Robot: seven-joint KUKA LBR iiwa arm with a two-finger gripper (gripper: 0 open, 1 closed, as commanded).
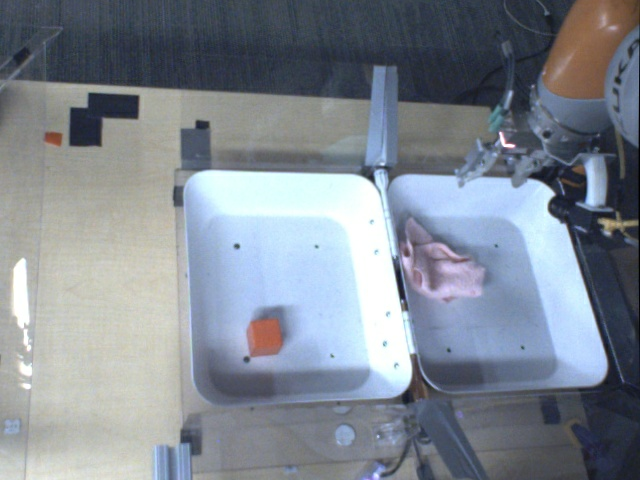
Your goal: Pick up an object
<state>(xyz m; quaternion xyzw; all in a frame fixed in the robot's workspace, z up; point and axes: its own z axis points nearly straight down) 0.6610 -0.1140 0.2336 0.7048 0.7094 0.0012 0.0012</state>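
white walls of the right bin (pixel 575 268) leave open floor around a crumpled pink cloth (pixel 441 270) near its left wall; the gripper (pixel 500 163) hangs over the far rim, fingers spread, holding nothing, arm cut off at right; an orange block (pixel 265 337) lies in the left bin (pixel 200 268)

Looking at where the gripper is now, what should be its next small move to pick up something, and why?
Probably a short move forward and down toward the pink cloth. The gripper hangs above the far rim of the right bin, with nothing between its fingers, and the cloth lies crumpled in that same bin, toward its left wall. The orange block sits in the left bin, much farther away.
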